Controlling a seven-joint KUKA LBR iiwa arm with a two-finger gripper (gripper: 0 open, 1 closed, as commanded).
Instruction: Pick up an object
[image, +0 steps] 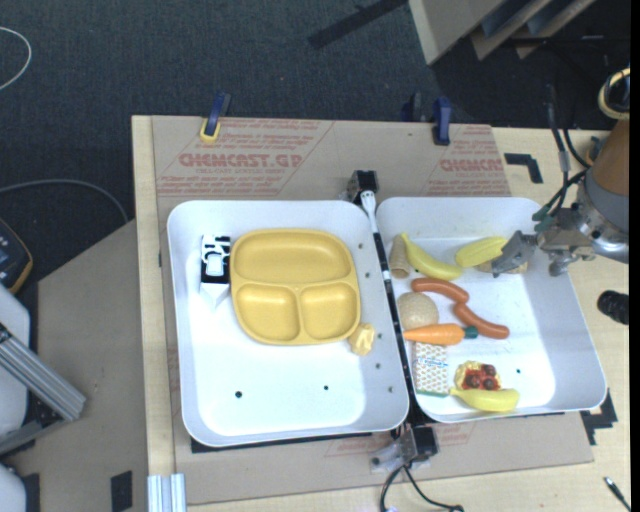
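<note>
Dark carpet surrounds the bench (300, 150), whose brown top carries red lettering and two clamps along its upper edge, one yellow at upper left and one blue right of centre.

Two white bins sit side by side on it. Left bin (290, 405) holds a yellow tray (295, 283) with three compartments, lying in the bin's upper half. A small black and white item (213, 260) lies just beside the tray's left edge, and a pale yellow lump (362, 341) touches the tray's lower right corner.

Right bin (560, 355) holds toy food, gathered in its left and centre. A banana (430, 260) lies at a slant near the upper left, with a beige piece (400, 262) just beside its left end. A second yellow piece (480, 251) lies to the banana's right. Below them are two sausages (462, 306), end to end, running down to the right. An egg-like piece (418, 310) sits left of them, touching a carrot (437, 335) that lies level below. Lower still are a patterned card (431, 372) and a yellow slice with red topping (484, 386) near the bottom edge.

At the right of the frame the arm reaches in, and the hand (522, 254) hangs over the right bin's upper right part, just beside the second yellow piece. Whether its fingers are open or closed cannot be told, and nothing is seen between them.
</note>
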